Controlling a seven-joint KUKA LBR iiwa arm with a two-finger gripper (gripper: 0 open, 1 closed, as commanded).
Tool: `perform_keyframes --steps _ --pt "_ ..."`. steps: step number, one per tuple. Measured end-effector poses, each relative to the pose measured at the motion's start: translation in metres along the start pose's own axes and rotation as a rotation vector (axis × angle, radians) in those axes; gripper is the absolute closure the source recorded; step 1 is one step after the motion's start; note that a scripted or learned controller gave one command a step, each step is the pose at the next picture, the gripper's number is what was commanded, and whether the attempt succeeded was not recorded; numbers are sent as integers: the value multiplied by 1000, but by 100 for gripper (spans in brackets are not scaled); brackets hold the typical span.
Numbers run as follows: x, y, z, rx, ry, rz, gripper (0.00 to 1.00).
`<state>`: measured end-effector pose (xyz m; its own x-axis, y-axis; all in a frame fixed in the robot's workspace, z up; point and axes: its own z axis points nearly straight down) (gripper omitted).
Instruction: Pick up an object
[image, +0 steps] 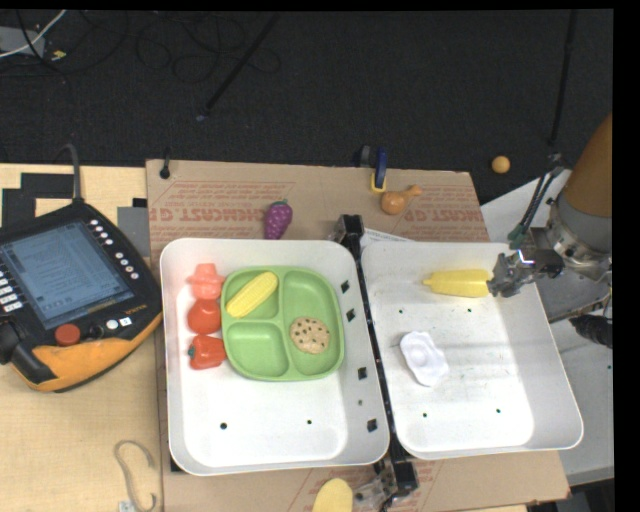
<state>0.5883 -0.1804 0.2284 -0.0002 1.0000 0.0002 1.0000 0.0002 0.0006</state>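
The yellow object (458, 283) lies in the right bin (560, 420), near its far edge, with its long axis running left to right across the camera view. The claw (503, 274) stands at the object's right end, just beside or touching it; contact cannot be confirmed. The object extends leftward from the claw. Claw opening cannot be determined, and no grasp is visible.

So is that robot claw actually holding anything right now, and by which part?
It cannot be told. The gripper sits at the right end of the yellow object in the right bin, but the view doesn't show that end between its fingers.
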Motion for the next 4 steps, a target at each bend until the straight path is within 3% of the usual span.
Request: perform_keyframes --steps 1,3,4 --pt "34 -24 0 5 2 -1 100" --pt "131 -84 15 7 3 -2 100" --pt "171 -100 4 5 3 -2 100"
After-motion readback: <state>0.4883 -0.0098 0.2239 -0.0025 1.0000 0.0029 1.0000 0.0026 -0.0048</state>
